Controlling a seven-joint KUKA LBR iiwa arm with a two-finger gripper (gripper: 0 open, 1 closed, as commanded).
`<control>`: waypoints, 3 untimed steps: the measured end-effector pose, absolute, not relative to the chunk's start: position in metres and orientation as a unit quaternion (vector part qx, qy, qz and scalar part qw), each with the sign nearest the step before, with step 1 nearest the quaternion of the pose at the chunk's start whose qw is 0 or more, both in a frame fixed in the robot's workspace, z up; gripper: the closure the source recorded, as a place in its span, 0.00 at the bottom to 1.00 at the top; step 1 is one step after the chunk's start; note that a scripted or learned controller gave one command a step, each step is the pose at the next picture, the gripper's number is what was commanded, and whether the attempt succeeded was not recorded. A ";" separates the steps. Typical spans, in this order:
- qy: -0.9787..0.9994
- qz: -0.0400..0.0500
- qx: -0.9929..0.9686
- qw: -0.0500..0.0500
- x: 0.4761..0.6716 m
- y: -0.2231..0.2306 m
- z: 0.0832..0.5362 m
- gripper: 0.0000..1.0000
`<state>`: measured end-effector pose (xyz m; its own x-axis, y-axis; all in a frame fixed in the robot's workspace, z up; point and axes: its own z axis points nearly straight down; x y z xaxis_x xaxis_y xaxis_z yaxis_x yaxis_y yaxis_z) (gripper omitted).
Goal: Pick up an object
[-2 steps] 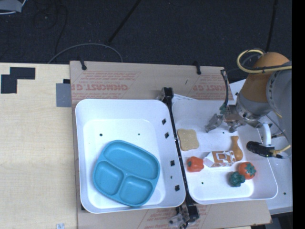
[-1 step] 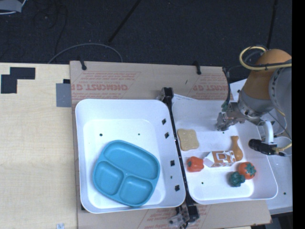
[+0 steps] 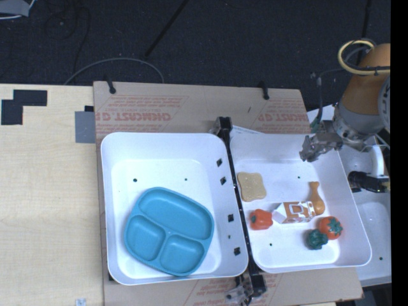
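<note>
The gripper (image 3: 313,149) hangs over the far right corner of the right bin (image 3: 280,146), well apart from everything in it. It's too small and dark here to tell whether it's spread or closed, and nothing is visibly in it.

All the candidates sit in the near half of that bin: a tan toast slice (image 3: 251,186) near the divider, a red tomato (image 3: 260,219) just near of it, a white carton (image 3: 294,211) lying flat in the middle, a tan bottle (image 3: 315,199) touching the carton's right end, and a red-and-green strawberry (image 3: 329,227) next to a teal blob (image 3: 315,240). The left bin (image 3: 159,148) has a blue plate (image 3: 168,231).

These look like plastic play food, so probably light, rigid and a bit slick. The tomato seems the easiest pick: it stands alone, and closing across its middle should hold. The toast lies flat, so it would be tough to get under. The bottle's neck looks grabbable, but the carton crowds it and could get nudged.
</note>
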<state>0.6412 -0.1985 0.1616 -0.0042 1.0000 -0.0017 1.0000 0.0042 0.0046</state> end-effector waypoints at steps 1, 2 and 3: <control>0.708 0.001 0.706 0.002 0.640 -0.191 0.208 1.00; 0.708 0.001 0.706 0.002 0.641 -0.192 0.258 1.00; 0.709 0.000 0.705 -0.002 0.636 -0.144 0.262 1.00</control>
<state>0.6357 -0.1435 0.2623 -0.0046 1.0000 0.0022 1.0000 0.0046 -0.0025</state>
